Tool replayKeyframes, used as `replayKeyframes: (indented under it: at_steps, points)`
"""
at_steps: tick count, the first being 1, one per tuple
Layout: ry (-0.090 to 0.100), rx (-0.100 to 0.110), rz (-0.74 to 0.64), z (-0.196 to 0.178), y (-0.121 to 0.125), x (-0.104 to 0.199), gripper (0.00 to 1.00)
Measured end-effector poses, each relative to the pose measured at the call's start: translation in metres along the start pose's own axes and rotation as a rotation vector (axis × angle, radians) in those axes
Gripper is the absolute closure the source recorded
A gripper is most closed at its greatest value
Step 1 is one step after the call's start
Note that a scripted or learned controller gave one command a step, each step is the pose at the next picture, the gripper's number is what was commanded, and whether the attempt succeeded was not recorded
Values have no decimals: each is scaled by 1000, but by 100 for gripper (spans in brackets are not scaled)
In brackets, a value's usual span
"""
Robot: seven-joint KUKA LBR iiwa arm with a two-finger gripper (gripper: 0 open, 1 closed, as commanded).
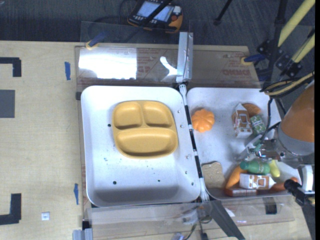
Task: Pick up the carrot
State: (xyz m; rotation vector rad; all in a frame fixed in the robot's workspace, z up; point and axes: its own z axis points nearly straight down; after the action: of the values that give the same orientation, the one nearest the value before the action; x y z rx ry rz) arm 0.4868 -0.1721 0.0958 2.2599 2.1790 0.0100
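Pincer (260, 151) sits low right of frame in the right bin (220, 96), over the clutter; can't tell its state. Carrot (232, 176) lies just below-left, wedged beside a carton (255, 181). Probably light, rigid, smooth plastic toy; grab across its thick orange middle, may slip.

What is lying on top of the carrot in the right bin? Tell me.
A white carton lies over the carrot, covering its right part. Only the carrot's orange left end shows, beside the bread slice. How far it runs beneath the carton is hidden.
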Motion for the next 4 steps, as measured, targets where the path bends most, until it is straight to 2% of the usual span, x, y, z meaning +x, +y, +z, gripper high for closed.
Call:
replayKeyframes:
  at_steps: [1, 2, 3, 4]
  points:
    - [-4, 6, 88, -34, -10, 68, 0]
    - [-4, 6, 89, -34, -10, 68, 0]
    - [-4, -5, -411, 6, -7, 80, 0]
    - [-8, -24, -414, -10, -1, 82, 100]
